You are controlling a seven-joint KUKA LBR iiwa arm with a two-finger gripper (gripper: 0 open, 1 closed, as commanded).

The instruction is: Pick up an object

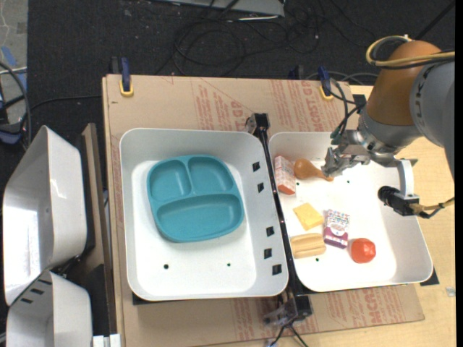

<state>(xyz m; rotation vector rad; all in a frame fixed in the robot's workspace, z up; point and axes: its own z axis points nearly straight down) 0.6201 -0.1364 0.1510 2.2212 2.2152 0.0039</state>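
My pincer (334,163) hangs low in the right bin (405,226), near its 11 o'clock corner, right beside a brown chicken leg (309,169) at its 9 o'clock. I cannot tell if it is apart or together. A red tomato (362,250) sits at 5 o'clock. A blue plate (194,197) lies in the left bin (137,215).
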